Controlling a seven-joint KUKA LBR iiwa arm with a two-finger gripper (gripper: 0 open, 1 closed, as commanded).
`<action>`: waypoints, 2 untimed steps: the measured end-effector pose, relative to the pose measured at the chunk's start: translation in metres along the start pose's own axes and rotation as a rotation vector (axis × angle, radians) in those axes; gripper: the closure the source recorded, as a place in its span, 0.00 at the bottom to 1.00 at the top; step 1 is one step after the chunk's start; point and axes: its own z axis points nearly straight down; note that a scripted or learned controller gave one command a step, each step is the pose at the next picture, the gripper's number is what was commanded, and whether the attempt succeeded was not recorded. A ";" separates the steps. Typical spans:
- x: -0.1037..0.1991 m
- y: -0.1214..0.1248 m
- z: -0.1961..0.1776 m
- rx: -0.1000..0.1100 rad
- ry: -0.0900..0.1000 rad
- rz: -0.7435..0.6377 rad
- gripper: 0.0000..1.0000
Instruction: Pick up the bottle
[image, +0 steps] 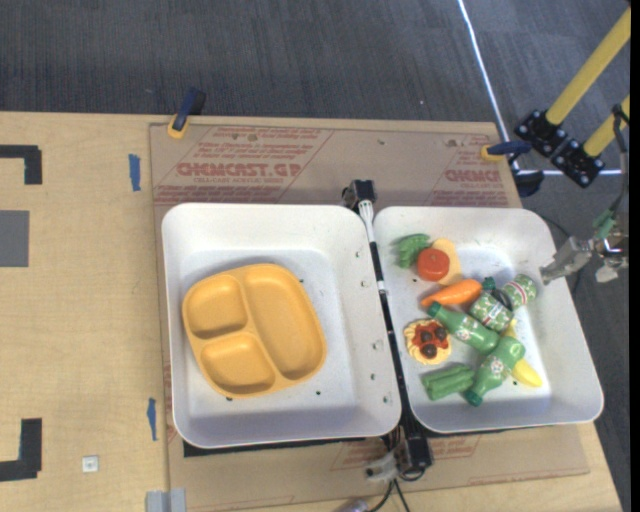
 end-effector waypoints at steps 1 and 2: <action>0.059 -0.020 0.114 0.003 0.002 0.076 0.00; 0.068 -0.046 0.176 -0.002 0.000 0.061 0.00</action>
